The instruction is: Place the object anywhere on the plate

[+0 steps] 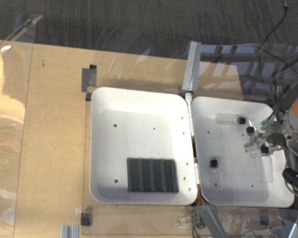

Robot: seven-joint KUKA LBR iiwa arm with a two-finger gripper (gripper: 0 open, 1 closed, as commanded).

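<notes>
Two bins on the bench (48, 135). Dark ribbed plate (152, 175) in left bin (104, 108), bare. Small dark object (214, 163) lies in right bin (205, 188). Gripper (260, 141) near the right bin's far side; finger spread unclear. Nothing grasped; pickup and placing remain.

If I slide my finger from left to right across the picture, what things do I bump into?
Left white bin → dark ridged plate → right white bin → small black-capped object → the robot's hand.

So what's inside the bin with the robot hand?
The right bin holds a small black piece and clear tubes. The gripper hovers there, covering whatever lies beneath.
</notes>
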